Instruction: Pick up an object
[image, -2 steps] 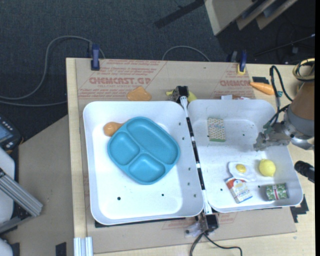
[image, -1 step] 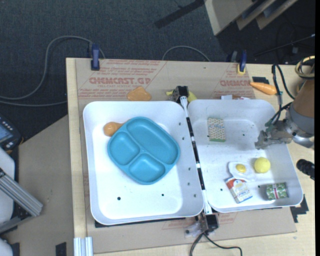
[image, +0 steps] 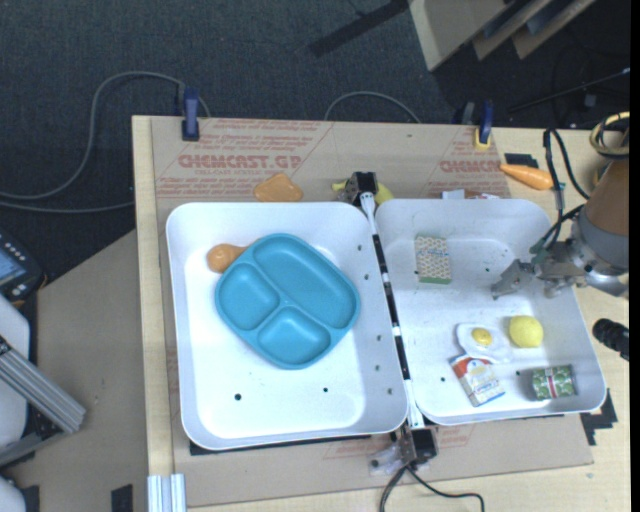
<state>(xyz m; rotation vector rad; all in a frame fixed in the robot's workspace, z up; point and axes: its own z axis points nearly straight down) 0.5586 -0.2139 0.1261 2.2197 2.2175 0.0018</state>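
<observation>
Item 1, tool: my gripper (image: 512, 279) is hanging over the right bin (image: 440, 215), in its upper right part, with the grey arm (image: 600, 240) reaching in from the right. Its two thin fingers are pointing leftward and standing slightly apart, with nothing between them.

Item 2, nearest candidate: a yellow lemon (image: 525, 331), lying in the right bin just below my gripper and a touch to its right. It is round, so I am reading no long axis that would matter for the approach.

Item 3: a fried-egg toy (image: 480, 338), sitting just left of the lemon, flat against the bin floor.

Item 4: a small red-and-white carton (image: 479, 379), lying below the egg, its long axis running on a slant toward the bin's lower right.

Item 5: a green packet (image: 553, 382), lying near the bin's lower right corner, long axis roughly left to right.

Item 6: a patterned sponge-like block (image: 432, 259), resting well left of my gripper, toward the bin's upper left.

Judgement: the lemon is lying closest, so I am reckoning on a short move down-view from the gripper's present spot.
</observation>
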